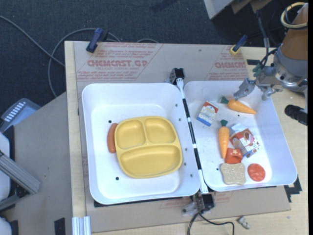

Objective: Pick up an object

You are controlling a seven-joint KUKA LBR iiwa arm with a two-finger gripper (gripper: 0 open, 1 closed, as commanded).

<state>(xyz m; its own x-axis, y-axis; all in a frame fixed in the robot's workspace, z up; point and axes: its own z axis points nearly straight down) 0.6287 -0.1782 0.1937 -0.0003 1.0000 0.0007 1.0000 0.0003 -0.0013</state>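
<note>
My gripper (255, 91) hangs over the far right part of the right bin (274, 131), its two fingers spread open with nothing between them. Just below it and slightly to the left lies an orange toy carrot (241, 106). The same bin holds a second carrot (223, 139) standing lengthwise, a small white milk carton (208, 113), a red and white snack packet (245, 141), a small red piece (233, 155), a slice of bread (232, 173) and a red tomato slice (256, 172).
The left bin (98, 111) holds a yellow divided plate (146, 146) with a reddish sausage (112, 137) beside its left edge. A black divider rail (188, 126) runs between the bins. Blue clamps (95, 39) sit on the board's far edge.
</note>
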